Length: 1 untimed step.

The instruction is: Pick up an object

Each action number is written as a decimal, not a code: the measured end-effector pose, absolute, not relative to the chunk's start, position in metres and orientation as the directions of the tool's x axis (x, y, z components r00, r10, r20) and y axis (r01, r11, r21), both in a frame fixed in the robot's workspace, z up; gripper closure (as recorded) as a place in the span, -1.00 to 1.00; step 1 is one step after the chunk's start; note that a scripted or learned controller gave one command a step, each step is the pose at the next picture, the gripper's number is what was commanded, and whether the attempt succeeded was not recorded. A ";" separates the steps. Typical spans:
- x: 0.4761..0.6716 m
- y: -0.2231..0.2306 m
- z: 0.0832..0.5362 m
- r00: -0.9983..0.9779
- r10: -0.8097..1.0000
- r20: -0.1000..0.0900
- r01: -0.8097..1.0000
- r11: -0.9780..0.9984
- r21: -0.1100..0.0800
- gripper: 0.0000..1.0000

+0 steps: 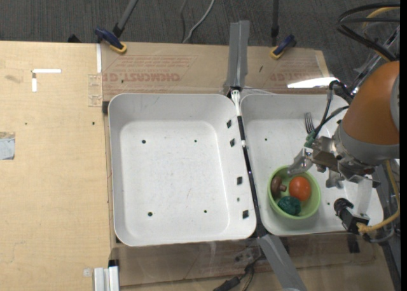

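1. In the camera view, my arm (375, 108) comes in from the right edge and hangs over the right bin (280, 118).
2. The gripper (304, 164) sits low in the frame's lower right, at the upper rim of the green bowl (294, 193).
3. The bowl rests in the lower part of the right bin and holds an orange ball (300, 188), a brown piece (278, 185) and a teal lump (290, 205).
4. A fork (310, 122) lies just above the gripper, near the bin's middle.
5. I judge this as the approach step: nothing is lifted yet. Next I would need to settle on one item, likely the ball, and come down squarely over it.
6. Whether the claw is open or closed I cannot tell; the wrist hardware blurs together there, and I see nothing gripped.
7. The left bin (127, 175) takes up the centre of the frame.
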State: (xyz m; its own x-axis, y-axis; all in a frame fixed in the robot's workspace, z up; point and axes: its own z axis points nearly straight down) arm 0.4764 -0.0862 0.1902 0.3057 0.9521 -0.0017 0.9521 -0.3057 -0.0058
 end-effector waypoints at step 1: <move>0.477 -0.133 0.091 0.325 0.946 -0.001 0.946 -0.325 -0.002 -1.00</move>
